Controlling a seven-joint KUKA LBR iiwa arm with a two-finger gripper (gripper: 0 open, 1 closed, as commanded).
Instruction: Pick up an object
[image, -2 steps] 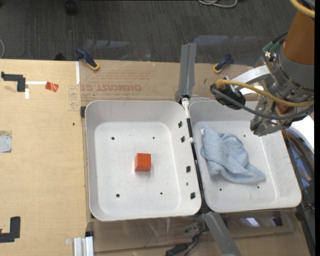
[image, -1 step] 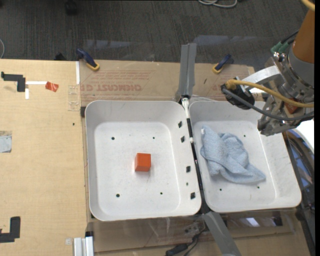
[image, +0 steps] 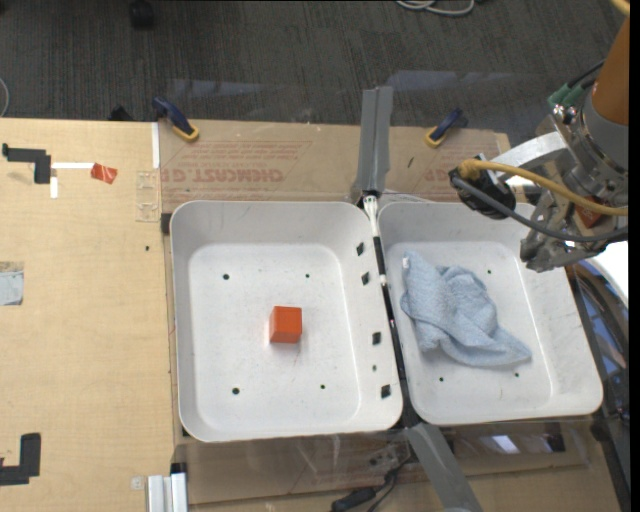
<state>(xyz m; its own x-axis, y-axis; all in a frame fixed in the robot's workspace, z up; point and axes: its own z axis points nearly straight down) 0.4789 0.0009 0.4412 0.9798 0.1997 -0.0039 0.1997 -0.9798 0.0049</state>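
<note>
**Two bins, one block, one cloth**

Two white bins sit side by side. The left bin (image: 200, 400) holds one orange block (image: 286, 325) near its middle. The right bin (image: 560, 390) holds one crumpled blue-grey cloth (image: 455, 315). The gripper (image: 555, 245) hangs over the right bin's far right edge, well apart from the cloth; I cannot tell how its tool end stands, and nothing shows in its grasp.

There are two white bins (image: 190, 300), one orange cube (image: 286, 325), one grey-blue cloth (image: 455, 315) and two clamps (image: 175, 117).
</note>
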